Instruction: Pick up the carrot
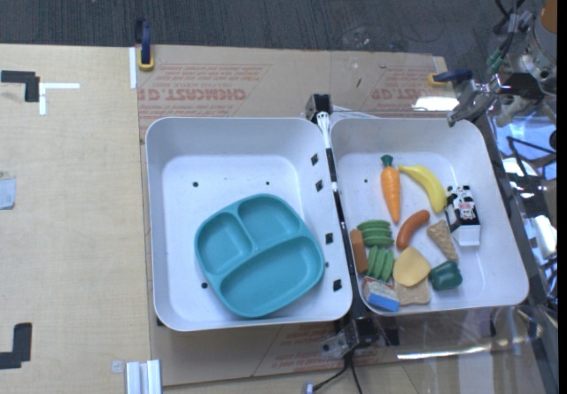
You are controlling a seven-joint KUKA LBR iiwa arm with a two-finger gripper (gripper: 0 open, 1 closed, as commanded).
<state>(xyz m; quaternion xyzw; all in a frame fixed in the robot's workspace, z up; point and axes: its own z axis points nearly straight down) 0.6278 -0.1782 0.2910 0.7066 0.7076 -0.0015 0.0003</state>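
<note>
The carrot (391,189) is orange with a green top and lies lengthwise in the upper middle of the right bin (501,206), top end pointing away. A yellow banana (426,185) lies just to its right, apart from it. My gripper (470,104) hangs at the view's upper right, above the far right corner of the right bin. It is well away from the carrot, up and to the right. Nothing is seen held in it.
Around the carrot lie a red sausage (412,227), green pea pods (376,246), a yellow cheese wedge (411,266), a green pepper (446,275), bread (441,240) and a small cow-print carton (463,211). The left bin (177,153) holds a teal divided plate (259,253).
</note>
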